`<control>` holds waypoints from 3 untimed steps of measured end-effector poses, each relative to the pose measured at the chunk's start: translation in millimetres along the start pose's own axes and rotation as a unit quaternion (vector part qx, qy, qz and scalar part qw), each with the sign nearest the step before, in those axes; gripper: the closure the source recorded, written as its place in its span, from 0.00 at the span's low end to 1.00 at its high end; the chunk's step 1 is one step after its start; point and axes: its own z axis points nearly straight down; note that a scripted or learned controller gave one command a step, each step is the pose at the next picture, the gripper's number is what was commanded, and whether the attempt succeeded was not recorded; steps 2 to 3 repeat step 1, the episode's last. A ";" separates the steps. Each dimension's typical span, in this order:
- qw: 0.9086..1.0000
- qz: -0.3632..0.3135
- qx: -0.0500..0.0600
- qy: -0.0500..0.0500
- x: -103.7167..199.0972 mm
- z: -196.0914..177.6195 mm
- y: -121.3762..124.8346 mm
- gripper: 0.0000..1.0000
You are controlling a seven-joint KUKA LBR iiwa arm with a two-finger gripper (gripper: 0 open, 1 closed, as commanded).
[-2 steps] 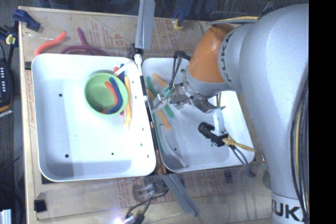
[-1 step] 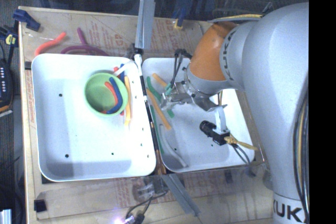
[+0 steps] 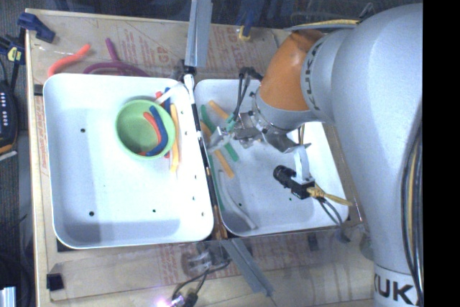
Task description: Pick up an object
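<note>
Grey arm (image 3: 366,83): you see it fill the right side, cut off by the frame at right and bottom; its bulk hides the right bin's far right rim, and its orange band (image 3: 287,75) sits over that bin's top.
Bench (image 3: 108,32): your bare board runs along the top and bottom of both bins; a red cord and a purple cord lie on it above the left bin.
Bins: two, side by side, inner rims touching. The left bin (image 3: 93,183) has open white floor across its left and lower parts. The right bin (image 3: 266,205) has free floor along its lower middle.
Green bowl (image 3: 146,128): one, in the left bin's upper right, near the shared rim; coloured pieces lie in and beside it, too tangled for you to count.
Gripper (image 3: 228,127): low in the right bin's upper left, just beside the shared rim; you cannot tell how it is set, as the shapes blur.
Sticks: orange stick (image 3: 224,163) and green stick (image 3: 231,152) lie just below the gripper; more at its tip are hard to separate. Whether any is held, you cannot tell.
Black fitting (image 3: 287,177): one, with a yellow end, over the right bin's middle.
</note>
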 end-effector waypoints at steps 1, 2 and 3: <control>1.000 -0.014 -0.005 -0.005 -0.9 17.4 -4.3 0.00; 1.000 -0.014 -0.005 -0.005 -0.9 17.4 -4.3 0.00; 1.000 -0.014 -0.005 -0.005 -0.9 17.4 -4.3 0.00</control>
